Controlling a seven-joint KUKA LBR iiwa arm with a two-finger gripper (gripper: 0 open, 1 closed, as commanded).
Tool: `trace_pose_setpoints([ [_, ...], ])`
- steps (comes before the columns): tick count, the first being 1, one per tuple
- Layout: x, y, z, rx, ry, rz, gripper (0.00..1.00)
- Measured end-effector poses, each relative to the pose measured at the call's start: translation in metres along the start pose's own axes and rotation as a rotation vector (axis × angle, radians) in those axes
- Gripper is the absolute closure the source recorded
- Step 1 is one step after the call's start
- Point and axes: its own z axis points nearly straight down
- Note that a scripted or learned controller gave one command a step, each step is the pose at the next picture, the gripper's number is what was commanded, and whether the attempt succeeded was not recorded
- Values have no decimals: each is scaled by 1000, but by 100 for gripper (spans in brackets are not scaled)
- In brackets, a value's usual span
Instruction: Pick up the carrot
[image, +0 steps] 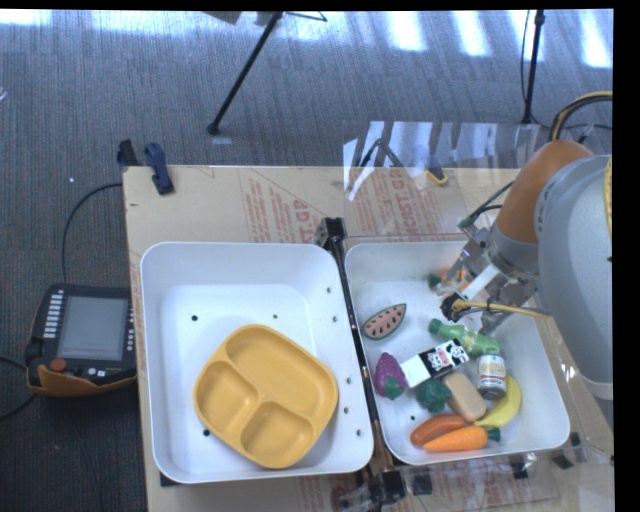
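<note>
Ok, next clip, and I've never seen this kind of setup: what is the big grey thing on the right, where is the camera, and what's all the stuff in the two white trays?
The grey shape is a robot arm with an orange band, reaching in from the right. Its gripper hangs over the back of the right bin; I cannot tell if it is open or shut, and nothing is visibly held.

One fixed camera looks down on the bench at a slant.

The left bin holds a yellow divided plate. The right bin holds toy food: a carrot at the front edge beside a sausage, a banana, a watermelon slice, a small can, a green bottle and a few more pieces. The carrot is the target and lies untouched.
</note>
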Motion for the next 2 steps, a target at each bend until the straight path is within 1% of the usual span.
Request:
trace_pose_setpoints([
  [1, -41, -83, 2, 6, -4, -209, 0],
  [2, 15, -24, 1, 1, -2, -82, 0],
])
